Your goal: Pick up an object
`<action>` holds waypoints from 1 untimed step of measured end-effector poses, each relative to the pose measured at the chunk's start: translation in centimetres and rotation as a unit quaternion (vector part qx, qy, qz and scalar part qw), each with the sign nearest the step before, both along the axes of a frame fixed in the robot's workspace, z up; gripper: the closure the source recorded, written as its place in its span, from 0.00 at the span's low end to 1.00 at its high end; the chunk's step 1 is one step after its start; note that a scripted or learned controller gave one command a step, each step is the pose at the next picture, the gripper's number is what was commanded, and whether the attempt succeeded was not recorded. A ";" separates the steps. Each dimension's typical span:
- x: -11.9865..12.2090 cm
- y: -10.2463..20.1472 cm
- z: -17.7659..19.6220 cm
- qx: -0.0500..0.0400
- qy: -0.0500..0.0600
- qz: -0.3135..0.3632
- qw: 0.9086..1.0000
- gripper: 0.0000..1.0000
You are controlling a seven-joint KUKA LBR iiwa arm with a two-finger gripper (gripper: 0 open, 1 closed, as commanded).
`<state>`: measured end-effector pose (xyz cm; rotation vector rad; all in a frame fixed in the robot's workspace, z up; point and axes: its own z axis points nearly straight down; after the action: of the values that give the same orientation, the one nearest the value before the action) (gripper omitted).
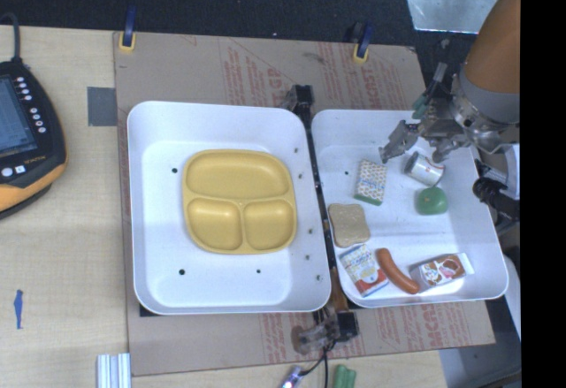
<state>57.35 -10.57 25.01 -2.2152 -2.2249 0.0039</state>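
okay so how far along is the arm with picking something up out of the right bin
Done: nothing looks lifted; the hot dog, green ball, patterned packet and small can all lie in the right bin. In hand: the gripper hangs over the bin's far end near the can. Left: closing on an item and raising it.

The big grey and orange arm [495, 41] runs off the right edge. The black and orange screen box [25, 143] is cut off on the left. The gripper [423, 146] is too blurry to make out. The small packets [442, 270] have pictures too tiny to read.
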 end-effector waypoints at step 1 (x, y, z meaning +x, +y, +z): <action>0.9 -1.0 -5.2 -0.001 0.001 0.000 1.000 0.00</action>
<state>58.24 -11.55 19.80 -2.2151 -2.2251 0.0075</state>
